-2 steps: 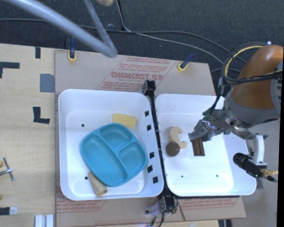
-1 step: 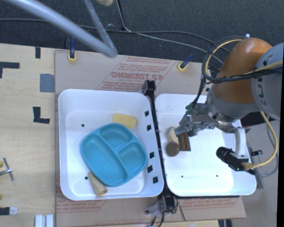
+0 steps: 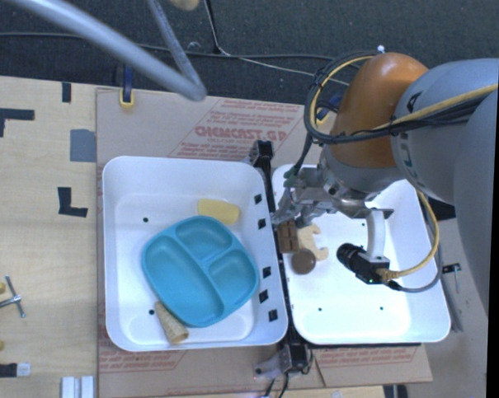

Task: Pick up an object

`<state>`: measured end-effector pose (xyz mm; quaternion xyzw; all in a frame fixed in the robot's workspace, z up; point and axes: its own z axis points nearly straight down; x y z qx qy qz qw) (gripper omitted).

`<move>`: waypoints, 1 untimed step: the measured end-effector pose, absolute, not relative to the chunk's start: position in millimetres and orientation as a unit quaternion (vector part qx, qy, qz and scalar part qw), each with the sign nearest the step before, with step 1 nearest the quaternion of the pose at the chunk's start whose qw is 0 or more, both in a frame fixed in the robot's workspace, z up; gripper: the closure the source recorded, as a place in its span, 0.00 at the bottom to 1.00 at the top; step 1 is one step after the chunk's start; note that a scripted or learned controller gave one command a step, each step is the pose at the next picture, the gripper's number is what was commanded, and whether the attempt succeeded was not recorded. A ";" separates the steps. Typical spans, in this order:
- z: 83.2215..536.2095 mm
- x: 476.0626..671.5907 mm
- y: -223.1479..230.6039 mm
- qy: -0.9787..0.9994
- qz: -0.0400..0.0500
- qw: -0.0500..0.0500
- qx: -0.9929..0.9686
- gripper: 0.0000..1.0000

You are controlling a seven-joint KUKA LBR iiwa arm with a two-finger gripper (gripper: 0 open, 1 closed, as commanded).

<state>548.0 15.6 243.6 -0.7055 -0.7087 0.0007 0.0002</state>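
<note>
Nearest the camera, a tan ridged cone (image 3: 171,323) lay in the left shallow white plastic bin (image 3: 108,254), at 7 o'clock from a blue three-compartment plastic plate (image 3: 199,269) and touching the plate's edge. The plate filled the middle of that bin. A pale yellow wedge-shaped block (image 3: 218,210) sat just beyond it at 12 o'clock.

The right shallow white plastic bin (image 3: 368,319) stood just beside the left one on the bench (image 3: 32,251). Three small things were clustered by its left wall. A round brown knob-like piece (image 3: 303,261) lay nearest. A pale beige irregular piece (image 3: 315,236) was just beyond it at 1 o'clock, and a dark brown block (image 3: 287,236) at 11 o'clock.

The hand (image 3: 290,219) hung directly over the dark brown block, close to the divide between the bins. Whether it was released or clenched could not be told, nor whether it touched the block. Behind it, at 1 o'clock, rose the grey arm with its orange band (image 3: 382,93).
</note>
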 end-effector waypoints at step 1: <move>224.7 578.9 57.0 -0.709 0.001 0.000 -0.705 1.00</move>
